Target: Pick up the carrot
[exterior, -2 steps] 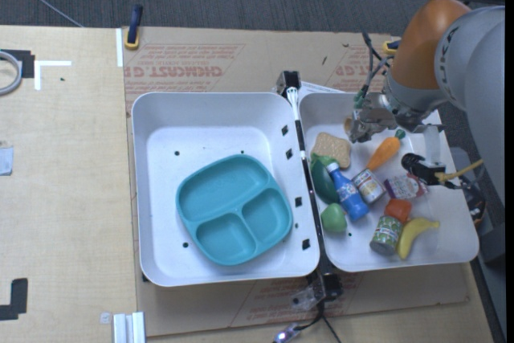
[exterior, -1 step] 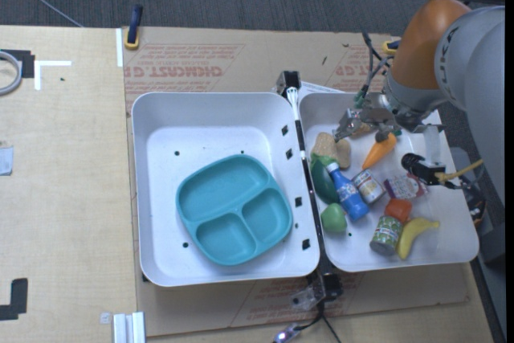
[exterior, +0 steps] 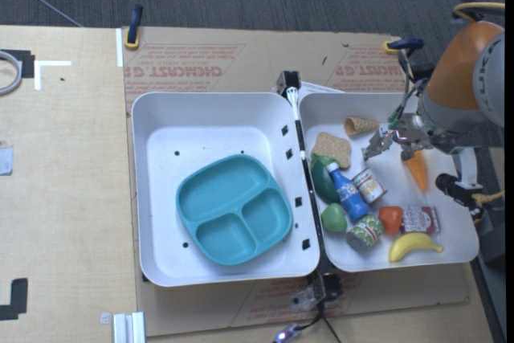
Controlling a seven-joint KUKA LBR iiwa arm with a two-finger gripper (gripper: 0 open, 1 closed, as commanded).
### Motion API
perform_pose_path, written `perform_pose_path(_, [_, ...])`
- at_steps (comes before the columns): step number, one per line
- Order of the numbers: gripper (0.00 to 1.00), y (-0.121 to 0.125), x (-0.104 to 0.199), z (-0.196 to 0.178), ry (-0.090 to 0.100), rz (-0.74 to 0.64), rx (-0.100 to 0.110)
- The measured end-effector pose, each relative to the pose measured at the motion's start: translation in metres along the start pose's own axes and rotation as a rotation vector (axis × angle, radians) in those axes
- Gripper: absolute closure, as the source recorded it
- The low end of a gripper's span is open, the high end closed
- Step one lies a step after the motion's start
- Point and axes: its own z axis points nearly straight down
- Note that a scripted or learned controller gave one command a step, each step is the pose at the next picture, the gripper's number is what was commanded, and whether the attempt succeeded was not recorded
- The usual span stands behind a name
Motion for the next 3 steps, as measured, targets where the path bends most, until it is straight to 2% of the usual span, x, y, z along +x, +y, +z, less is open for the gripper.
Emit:
perform_pose_path(1, [0.00,-0.020,-0.020,0.000,0.018,-0.009,0.000])
perform_pose_path(2, [1.00,-0.021,-0.026,-0.010,0.003,-0.006,-0.003])
perform_pose_path(3, [0.00,-0.019,-0.018,-0.010,0.018,-0.013,-0.002])
